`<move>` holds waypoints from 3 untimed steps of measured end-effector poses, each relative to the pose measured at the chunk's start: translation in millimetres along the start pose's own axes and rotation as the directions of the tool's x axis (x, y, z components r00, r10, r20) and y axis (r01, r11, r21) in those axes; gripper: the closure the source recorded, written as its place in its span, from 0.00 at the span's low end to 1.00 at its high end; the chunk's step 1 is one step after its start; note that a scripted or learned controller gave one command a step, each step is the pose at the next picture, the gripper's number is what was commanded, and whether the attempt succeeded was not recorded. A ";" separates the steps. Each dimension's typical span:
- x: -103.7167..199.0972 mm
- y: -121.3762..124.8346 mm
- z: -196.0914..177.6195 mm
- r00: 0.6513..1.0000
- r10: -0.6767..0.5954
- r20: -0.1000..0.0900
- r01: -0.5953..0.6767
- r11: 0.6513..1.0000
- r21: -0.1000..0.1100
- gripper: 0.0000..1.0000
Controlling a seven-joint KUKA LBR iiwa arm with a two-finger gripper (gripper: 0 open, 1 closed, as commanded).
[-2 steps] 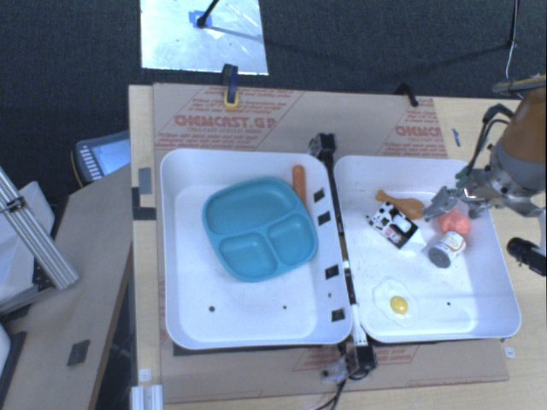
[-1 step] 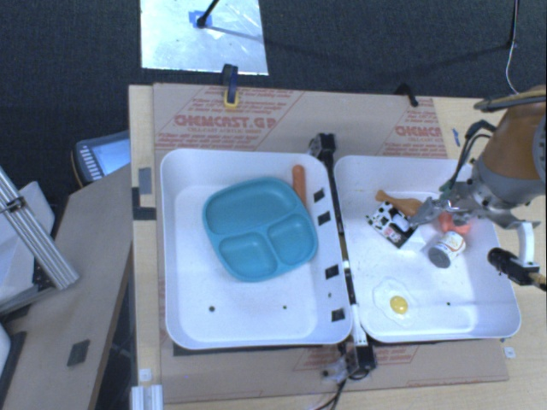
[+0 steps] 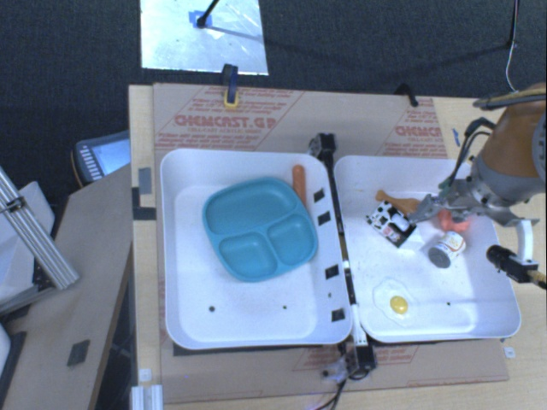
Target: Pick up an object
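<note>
My gripper (image 3: 425,207) reaches in from the right, low over the upper middle of the right bin (image 3: 479,314). Its tip is just right of a black-and-white patterned block (image 3: 389,223) and a brown piece (image 3: 396,200). Whether it touches either one I cannot tell. A red-orange object (image 3: 455,221) lies right below the wrist, partly hidden by it. A small grey can (image 3: 444,249) lies on its side just below that. A toy fried egg (image 3: 396,301) rests near the bin's front edge.
The left bin (image 3: 184,314) holds a blue divided plate (image 3: 259,227) and an orange sausage-like piece (image 3: 298,182) beside the divider (image 3: 333,229). A black part (image 3: 511,263) juts over the right bin's right rim. The grey and orange arm (image 3: 513,148) covers the bin's upper right corner.
</note>
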State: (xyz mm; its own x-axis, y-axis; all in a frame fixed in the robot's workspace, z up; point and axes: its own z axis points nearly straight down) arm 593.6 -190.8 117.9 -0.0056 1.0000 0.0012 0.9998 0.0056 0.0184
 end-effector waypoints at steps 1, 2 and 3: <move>-1.4 0.9 -9.8 1.000 -0.001 0.004 0.001 1.000 -0.004 1.00; -4.0 -4.2 -57.6 1.000 0.002 0.003 -0.002 1.000 0.013 1.00; -10.1 -4.1 -121.0 1.000 0.001 0.005 -0.001 1.000 0.010 1.00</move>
State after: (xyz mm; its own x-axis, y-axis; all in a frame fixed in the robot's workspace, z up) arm 587.3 -201.1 238.8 -0.0048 1.0000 -0.0034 1.0000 0.0048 0.0085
